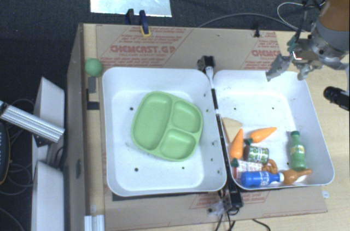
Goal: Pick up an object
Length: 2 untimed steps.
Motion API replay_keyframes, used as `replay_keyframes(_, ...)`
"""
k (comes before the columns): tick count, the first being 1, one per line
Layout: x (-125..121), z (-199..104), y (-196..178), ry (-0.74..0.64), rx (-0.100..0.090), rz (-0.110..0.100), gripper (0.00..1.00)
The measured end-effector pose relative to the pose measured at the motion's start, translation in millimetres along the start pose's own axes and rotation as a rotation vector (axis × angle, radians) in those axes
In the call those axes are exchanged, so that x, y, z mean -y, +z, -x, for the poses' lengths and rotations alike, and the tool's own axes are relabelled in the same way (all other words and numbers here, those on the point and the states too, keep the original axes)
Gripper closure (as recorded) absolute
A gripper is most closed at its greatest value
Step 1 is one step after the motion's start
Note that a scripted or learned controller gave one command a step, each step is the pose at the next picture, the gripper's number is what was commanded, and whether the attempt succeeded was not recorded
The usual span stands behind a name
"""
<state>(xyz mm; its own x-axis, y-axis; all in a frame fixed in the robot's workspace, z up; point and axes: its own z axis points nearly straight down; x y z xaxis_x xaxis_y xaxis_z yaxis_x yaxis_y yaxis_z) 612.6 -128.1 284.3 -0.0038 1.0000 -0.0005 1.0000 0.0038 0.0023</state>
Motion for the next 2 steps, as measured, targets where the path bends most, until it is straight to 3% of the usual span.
replay_keyframes(1, 32.7, -3.5, 106.5, 0.002, 0.0, -0.003, 0.0)
replay_keyframes(2, 93.6, 19.8, 200.2, 0.003, 0.0, -0.002, 0.0)
